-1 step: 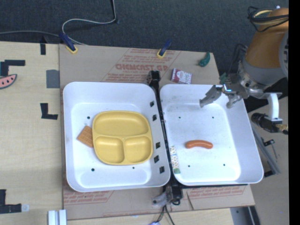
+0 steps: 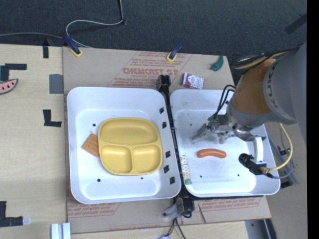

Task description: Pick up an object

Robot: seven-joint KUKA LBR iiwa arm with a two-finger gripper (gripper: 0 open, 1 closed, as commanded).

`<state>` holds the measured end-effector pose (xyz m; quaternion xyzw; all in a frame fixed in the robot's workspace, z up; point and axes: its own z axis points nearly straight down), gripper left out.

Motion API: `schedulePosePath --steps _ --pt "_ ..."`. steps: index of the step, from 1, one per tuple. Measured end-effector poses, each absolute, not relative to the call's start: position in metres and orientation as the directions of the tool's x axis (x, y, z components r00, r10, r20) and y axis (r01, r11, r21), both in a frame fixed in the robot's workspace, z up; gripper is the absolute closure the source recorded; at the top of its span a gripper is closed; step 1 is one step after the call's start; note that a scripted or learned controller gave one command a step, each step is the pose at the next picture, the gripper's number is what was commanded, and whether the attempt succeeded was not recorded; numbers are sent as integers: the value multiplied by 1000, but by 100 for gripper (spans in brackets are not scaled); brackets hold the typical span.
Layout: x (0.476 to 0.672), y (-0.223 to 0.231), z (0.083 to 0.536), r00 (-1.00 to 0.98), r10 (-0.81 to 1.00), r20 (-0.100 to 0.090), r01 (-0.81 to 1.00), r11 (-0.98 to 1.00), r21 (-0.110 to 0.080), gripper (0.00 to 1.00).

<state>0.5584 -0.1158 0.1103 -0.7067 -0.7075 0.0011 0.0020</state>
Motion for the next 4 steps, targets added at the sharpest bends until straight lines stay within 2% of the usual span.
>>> schedulePosePath --steps 1,2,3,4 --pt "549 -99 86 1 1000 -2 1000 -1 2 0" --pt "550 -99 96 1 1000 -4 1000 -1 5 100" --pt "550 -99 96 0 1000 -4 1000 0 4 0" --pt "522 -97 87 -1 1000 -2 1000 1 8 0"
